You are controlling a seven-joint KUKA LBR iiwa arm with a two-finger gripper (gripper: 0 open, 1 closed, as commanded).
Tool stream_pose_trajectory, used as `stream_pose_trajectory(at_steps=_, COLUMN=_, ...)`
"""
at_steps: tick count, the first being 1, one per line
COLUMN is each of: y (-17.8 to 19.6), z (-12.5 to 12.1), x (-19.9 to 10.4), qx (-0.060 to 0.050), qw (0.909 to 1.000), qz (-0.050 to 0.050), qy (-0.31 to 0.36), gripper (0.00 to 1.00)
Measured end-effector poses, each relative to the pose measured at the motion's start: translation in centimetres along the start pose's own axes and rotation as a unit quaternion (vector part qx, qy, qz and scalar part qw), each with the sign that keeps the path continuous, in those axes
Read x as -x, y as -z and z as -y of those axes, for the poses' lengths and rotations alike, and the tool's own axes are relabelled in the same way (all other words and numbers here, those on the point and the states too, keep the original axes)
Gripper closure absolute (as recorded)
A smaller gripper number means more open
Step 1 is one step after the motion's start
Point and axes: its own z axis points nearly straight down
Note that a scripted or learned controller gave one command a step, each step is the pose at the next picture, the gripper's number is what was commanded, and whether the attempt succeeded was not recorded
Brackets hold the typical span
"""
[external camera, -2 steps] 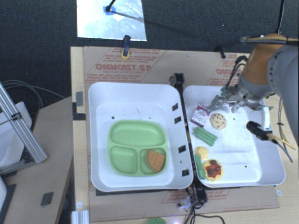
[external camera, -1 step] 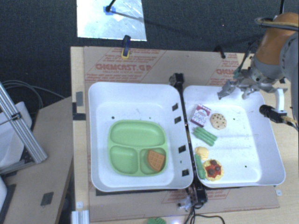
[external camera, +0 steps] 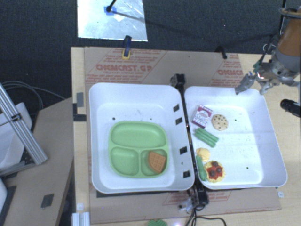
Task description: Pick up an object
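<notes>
My gripper point(external camera: 254, 86) hangs over the far right corner of the right bin point(external camera: 263, 135), open, with nothing between its fingers. Below and left of it lie a round cookie point(external camera: 219, 122), a small red-and-white packet point(external camera: 202, 116), a green bean pod point(external camera: 206, 136), a yellow piece point(external camera: 202, 153) and a pizza slice with red dots point(external camera: 215, 171). All sit in the left half of that bin, apart from the gripper.
The left bin point(external camera: 103, 102) holds a green divided tray point(external camera: 117, 161) with a waffle piece point(external camera: 157, 161) in its lower right compartment. A black divider point(external camera: 187, 126) runs between the bins. A metal frame point(external camera: 19, 126) stands at far left.
</notes>
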Motion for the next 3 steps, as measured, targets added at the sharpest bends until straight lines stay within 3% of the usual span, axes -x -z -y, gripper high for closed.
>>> stream_pose_trajectory(at_steps=1, y=3.7, z=-0.1, x=-2.6, qx=0.0, qw=1.0, qz=-0.001, qy=0.004, gripper=0.0)
stream_pose_trajectory(at_steps=2, y=4.8, z=-0.1, x=-4.3, qx=-0.001, qw=1.0, qz=-0.001, qy=0.004, gripper=0.0)
stream_pose_trajectory(at_steps=3, y=-11.9, z=0.4, x=-3.2, qx=-0.006, qw=1.0, qz=-0.002, qy=0.001, gripper=0.0)
